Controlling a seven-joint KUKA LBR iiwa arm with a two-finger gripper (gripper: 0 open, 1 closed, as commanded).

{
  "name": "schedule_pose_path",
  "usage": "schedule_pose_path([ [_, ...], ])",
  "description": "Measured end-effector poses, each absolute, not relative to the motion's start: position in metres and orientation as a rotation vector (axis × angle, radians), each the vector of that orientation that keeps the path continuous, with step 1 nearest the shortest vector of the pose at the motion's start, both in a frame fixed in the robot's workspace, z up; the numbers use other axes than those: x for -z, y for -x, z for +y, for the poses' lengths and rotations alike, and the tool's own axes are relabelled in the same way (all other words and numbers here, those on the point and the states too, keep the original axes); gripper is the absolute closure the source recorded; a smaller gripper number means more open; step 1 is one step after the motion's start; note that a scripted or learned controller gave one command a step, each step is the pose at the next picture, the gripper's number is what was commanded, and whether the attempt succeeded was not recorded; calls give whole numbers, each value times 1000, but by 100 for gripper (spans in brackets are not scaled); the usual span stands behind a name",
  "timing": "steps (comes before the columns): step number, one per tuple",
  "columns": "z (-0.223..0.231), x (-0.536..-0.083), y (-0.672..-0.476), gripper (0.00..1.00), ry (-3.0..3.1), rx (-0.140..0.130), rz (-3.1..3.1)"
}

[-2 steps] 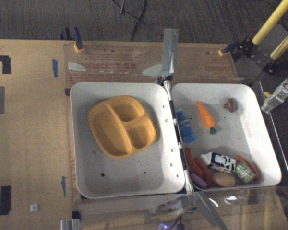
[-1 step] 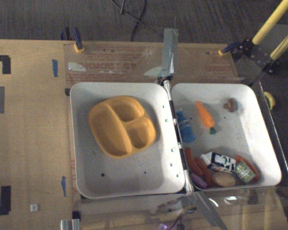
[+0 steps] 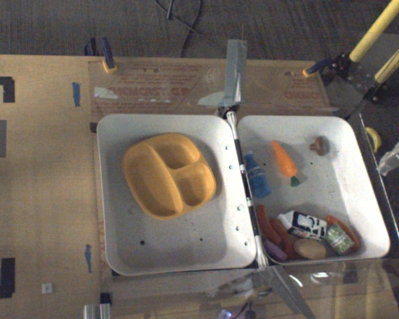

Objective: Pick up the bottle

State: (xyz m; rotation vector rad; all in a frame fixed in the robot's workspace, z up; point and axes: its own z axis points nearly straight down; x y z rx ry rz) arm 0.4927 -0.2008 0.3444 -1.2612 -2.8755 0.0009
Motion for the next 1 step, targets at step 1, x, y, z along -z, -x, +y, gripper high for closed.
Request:
schedule_pose_path([
  [1,-201,-344,-493,0,1262,-1,-2875],
])
